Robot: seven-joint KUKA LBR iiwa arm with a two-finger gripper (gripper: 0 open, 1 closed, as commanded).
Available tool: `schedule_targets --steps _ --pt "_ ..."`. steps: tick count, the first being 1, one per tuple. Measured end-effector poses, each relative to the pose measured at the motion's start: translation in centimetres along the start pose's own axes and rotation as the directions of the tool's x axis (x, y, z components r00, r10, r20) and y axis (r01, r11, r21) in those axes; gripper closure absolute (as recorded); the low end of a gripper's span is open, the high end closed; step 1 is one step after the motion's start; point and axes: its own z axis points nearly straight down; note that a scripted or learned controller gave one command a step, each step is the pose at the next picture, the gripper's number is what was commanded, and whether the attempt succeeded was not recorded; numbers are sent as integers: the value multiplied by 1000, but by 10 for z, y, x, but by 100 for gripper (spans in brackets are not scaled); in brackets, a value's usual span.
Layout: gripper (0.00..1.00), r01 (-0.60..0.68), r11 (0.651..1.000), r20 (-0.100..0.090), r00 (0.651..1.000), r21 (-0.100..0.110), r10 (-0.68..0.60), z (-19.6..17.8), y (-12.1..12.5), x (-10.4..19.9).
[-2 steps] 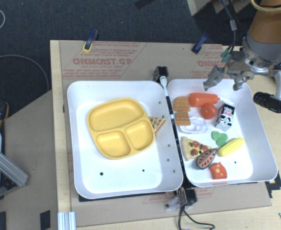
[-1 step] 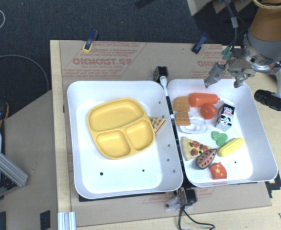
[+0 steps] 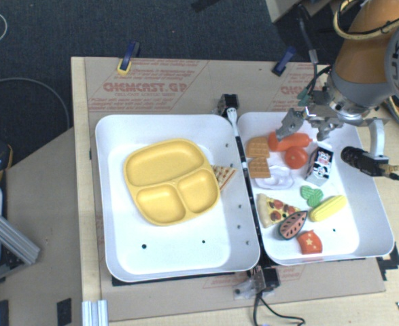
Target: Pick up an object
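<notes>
Red and long, a toy sausage [image 3: 289, 140] lies in the right bin [image 3: 379, 212], between the spread fingers of the gripper [image 3: 306, 125]. Just below them sits one tomato [image 3: 295, 157]; nearby one milk carton [image 3: 319, 166], one corn cob [image 3: 327, 208], one pizza slice [image 3: 272, 209]. Well left of the fingers, the left bin [image 3: 114, 182] holds one yellow divided plate [image 3: 172, 180].

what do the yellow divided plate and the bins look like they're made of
Yellow divided plate: likely moulded plastic, matte to satin, judging by its uniform colour and soft rounded rims. Left bin and right bin: probably thin formed white plastic, smooth, with rounded corners.
</notes>
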Motion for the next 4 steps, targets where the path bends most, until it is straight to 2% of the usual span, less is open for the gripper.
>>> schedule_targets --steps 2,3,4 --pt "0 1 1000 0 1000 -2 -1 87 1 3" --pt "0 0 1000 -2 1000 -16 0 120 5 4" --pt "100 1 1000 -1 1000 -25 -1 105 7 5"
